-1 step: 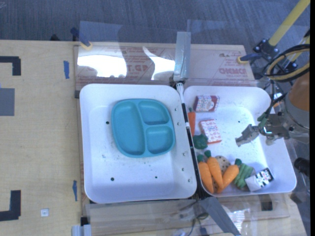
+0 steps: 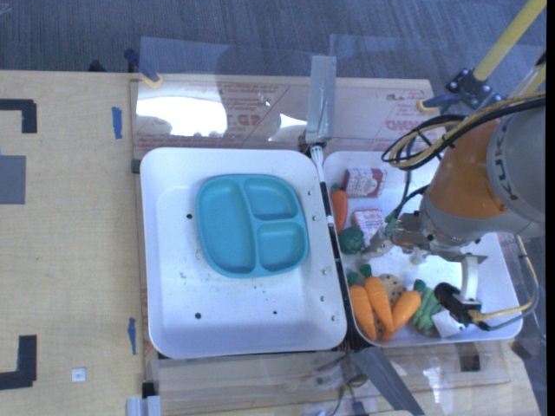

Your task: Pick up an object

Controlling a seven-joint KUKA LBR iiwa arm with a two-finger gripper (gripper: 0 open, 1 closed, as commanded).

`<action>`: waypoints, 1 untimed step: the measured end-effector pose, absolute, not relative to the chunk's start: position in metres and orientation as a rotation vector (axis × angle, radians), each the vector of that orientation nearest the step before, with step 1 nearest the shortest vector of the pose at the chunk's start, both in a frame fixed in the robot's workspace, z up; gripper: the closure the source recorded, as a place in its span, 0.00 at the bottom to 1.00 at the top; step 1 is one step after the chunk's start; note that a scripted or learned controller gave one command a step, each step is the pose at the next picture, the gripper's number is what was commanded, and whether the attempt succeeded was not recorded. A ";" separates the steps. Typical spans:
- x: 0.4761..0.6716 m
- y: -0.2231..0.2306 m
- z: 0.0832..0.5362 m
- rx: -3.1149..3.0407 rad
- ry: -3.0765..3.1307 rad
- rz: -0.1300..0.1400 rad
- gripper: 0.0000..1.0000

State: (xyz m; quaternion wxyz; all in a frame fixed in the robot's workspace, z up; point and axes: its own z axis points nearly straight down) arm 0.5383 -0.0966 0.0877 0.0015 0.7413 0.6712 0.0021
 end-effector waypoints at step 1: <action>0.605 -0.104 0.087 2.350 2.078 0.006 0.00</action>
